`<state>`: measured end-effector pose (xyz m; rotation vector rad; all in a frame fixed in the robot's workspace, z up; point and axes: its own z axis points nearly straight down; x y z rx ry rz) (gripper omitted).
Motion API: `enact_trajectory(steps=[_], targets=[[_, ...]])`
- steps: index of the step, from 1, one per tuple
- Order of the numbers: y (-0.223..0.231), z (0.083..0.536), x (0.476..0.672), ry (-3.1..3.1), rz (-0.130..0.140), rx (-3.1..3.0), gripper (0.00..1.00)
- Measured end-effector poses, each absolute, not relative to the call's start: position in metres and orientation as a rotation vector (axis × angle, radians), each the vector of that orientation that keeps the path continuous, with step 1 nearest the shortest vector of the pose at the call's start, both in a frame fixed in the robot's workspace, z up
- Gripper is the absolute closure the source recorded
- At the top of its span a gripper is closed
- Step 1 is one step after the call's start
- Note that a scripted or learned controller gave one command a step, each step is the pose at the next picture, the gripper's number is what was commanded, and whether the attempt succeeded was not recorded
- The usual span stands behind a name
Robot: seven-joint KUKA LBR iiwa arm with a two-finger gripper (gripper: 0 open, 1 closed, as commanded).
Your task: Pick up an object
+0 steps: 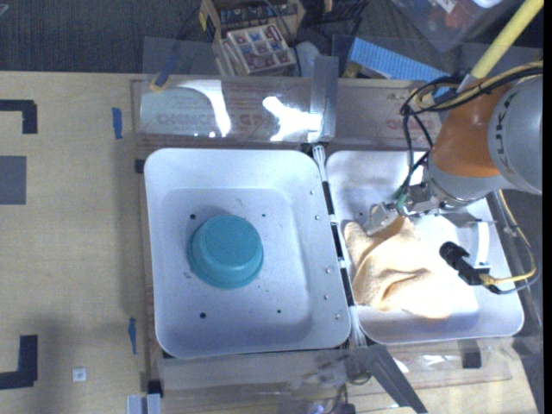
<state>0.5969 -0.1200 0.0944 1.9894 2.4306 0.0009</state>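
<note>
A teal bowl (226, 250) sits upside down in the middle of the left bin (166, 184). A tan crumpled cloth (392, 272) lies in the right bin (366, 169), against its left wall and front. My gripper (384, 220) is low in the right bin, right at the cloth's upper edge, where the cloth rises in a peak toward it. The arm with its orange band (466, 141) comes in from the right and hides the bin's far right corner.
A black plug on a yellow cable (463, 263) hangs over the right bin beside the cloth. A shiny plastic sheet (233, 110) lies behind the bins. Boxes and clutter (254, 33) stand on the floor beyond. Bare wooden bench (69, 231) stretches to the left.
</note>
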Motion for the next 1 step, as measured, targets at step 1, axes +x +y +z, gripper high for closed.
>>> enact_trajectory(steps=[1], targets=[[-0.1203, 0.0942, 0.5968, 2.430, 0.001, 1.990, 0.00]])
